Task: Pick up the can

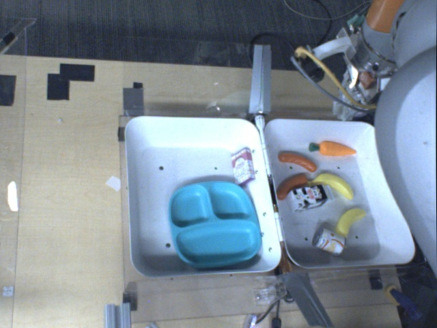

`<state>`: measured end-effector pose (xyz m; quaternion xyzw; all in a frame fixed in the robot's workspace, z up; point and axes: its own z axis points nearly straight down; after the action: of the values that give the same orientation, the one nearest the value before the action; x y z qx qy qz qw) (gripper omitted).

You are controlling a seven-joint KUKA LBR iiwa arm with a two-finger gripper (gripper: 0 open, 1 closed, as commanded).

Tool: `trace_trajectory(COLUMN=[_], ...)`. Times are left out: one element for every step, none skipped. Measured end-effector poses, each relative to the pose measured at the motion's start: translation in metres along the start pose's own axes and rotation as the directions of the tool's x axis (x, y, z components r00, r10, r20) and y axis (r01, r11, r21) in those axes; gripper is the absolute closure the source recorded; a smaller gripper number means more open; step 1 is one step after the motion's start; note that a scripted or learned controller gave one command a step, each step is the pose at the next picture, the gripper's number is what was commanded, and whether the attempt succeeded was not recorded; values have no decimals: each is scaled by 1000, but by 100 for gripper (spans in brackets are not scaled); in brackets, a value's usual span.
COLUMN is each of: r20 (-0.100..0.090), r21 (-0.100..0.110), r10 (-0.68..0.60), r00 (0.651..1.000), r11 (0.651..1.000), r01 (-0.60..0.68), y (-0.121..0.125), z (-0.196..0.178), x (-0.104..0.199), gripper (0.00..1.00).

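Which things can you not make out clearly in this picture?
- Gripper: in the camera view, tangled with cables at the top right; finger state unreadable.
- Can: lying in the right bin; label too small to read.
- Small packet in the left bin: print blurred.
- Arm: cut off by the right edge.

Glossy blue plastic tray (215,224), wooden bench (61,203)

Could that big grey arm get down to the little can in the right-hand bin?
Probably yes. The can lies on its side near the right bin's front, nothing above it; a banana touches one end, which might crowd the grip.
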<state>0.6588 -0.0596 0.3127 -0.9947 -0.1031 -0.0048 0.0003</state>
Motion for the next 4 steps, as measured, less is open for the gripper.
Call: trace_trajectory(r20=[-4, -9, -13, -17], r21=[0, 1, 2, 3], r10=[-2, -5, -9, -14], r00=[1000, 1000, 1000, 1000], r11=[1000, 1000, 1000, 1000], r01=[2, 5, 9, 14], y=[-1, -1, -2, -3], z=[-11, -21, -31, -42], x=[2, 3, 5, 6], gripper=[100, 100, 100, 100])
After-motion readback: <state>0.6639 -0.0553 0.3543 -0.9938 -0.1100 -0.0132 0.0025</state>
